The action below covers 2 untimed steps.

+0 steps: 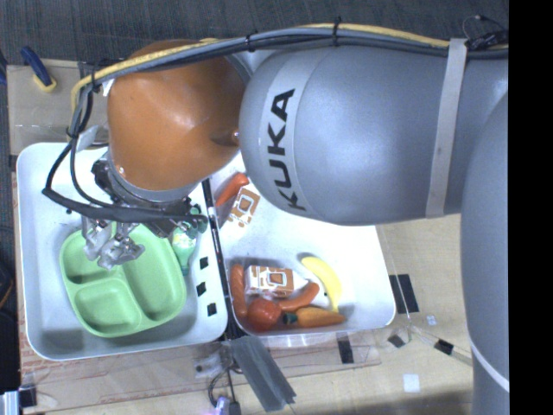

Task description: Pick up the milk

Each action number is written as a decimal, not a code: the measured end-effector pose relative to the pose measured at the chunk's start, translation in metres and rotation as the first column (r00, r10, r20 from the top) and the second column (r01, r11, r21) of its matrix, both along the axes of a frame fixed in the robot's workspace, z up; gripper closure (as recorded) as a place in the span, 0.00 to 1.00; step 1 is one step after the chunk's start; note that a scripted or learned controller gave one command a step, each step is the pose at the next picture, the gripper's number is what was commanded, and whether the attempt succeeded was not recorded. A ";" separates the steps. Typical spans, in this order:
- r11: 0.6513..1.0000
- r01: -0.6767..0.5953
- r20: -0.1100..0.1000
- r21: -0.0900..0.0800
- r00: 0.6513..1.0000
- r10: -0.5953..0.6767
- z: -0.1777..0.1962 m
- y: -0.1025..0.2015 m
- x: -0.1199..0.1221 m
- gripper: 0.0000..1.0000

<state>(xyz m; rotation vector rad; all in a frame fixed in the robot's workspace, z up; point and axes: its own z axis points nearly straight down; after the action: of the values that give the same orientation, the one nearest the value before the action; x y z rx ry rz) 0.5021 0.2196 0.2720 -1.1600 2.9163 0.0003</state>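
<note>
Two small white cartons with orange print lie in the right bin (367, 262). One carton (244, 207) is near the bin's left wall, under the arm. The other carton (271, 279) rests on the pile of toy food at the front; I cannot tell which is the milk. My gripper (109, 242) hangs over the left bin (34, 232), above the upper left compartment of a green divided plate (130, 305). It is well left of both cartons. Nothing shows in its grasp.
The grey and orange arm (346, 128) covers the back of both bins. The right bin also holds a banana (321, 279), a tomato (263, 314), a carrot (315, 318) and sausages. A small green-and-white object (183, 242) sits by the plate's right edge.
</note>
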 end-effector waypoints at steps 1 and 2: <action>0.937 -0.349 0.001 0.000 0.937 0.349 0.018 -0.011 -0.001 1.00; 0.942 -0.336 -0.004 0.000 0.942 0.336 -0.083 -0.018 0.055 1.00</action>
<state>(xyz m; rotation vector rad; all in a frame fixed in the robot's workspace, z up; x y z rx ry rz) 0.5574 0.2014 0.1894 -1.6421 2.6793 0.0018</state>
